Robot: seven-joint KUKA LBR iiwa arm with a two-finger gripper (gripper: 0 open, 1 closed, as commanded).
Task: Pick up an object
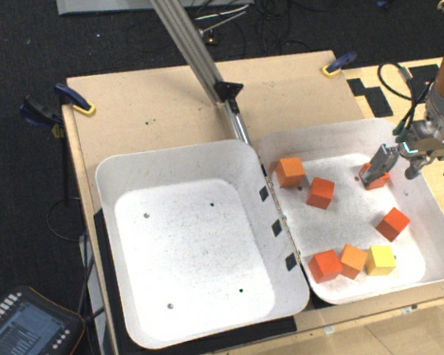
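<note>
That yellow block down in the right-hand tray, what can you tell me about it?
The yellow block is a small cube with a matte, plain look, perhaps painted wood or foam. It rests flat on the floor of the right bin, near the front edge, turned slightly askew. Its left side touches, or nearly touches, a lighter orange cube, which sits beside a redder orange cube, the three forming a short row. The gripper is well away from it, farther back in the bin.

A robotics lab is indicated: a plywood bench (193, 102) is fixed with clamps (339, 63), a teach pendant (22, 342) is laid on dark carpet, cables (263, 15) are strewn across the floor, and an aluminium camera strut (188, 40) is mounted above.
</note>
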